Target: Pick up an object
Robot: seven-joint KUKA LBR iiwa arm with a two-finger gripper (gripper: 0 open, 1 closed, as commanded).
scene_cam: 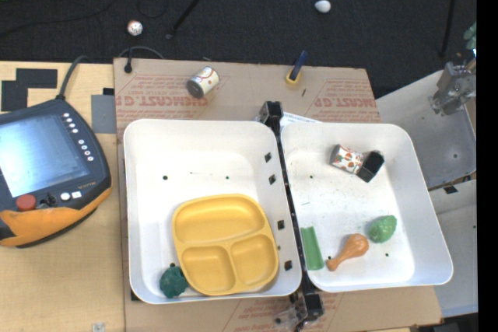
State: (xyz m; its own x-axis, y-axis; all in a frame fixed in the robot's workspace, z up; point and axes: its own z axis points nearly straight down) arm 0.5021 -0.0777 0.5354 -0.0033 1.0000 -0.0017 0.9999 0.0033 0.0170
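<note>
The right bin holds a small red-and-white can lying beside a black block near the back. Toward its front lie a light green lump, an orange drumstick-shaped toy and a green bar. In the left bin a yellow divided plate rests at the front, with a dark green lump at its left corner. My gripper is a grey metal piece at the right edge, beyond the right bin's back corner and apart from every object.
A teach pendant with a screen lies left of the bins. On the cardboard behind the bins sit a small tipped can and a blue-and-yellow tool. A black clip stands where the bins meet.
</note>
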